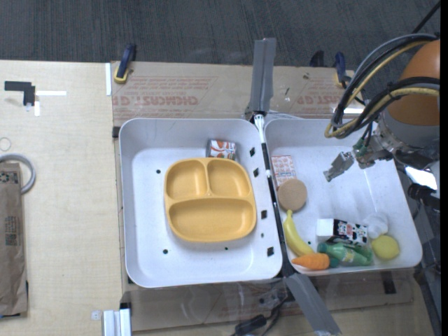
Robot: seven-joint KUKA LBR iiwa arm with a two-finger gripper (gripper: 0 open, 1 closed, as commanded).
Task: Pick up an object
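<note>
You have pickables in right bin (pixel 392 187): brown round cookie (pixel 292 194) at 9 o'clock; banana (pixel 295 234), carrot (pixel 311 261), green bottle (pixel 348 253) along 6 o'clock edge; lemon (pixel 386 247) at 5 o'clock; black-white carton (pixel 350 232) just above bottle.

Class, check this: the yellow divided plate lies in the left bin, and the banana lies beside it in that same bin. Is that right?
Not quite. The plate does lie in the left bin, but the banana lies in the right bin, near its left wall by the carrot. The camera view shows this.
</note>
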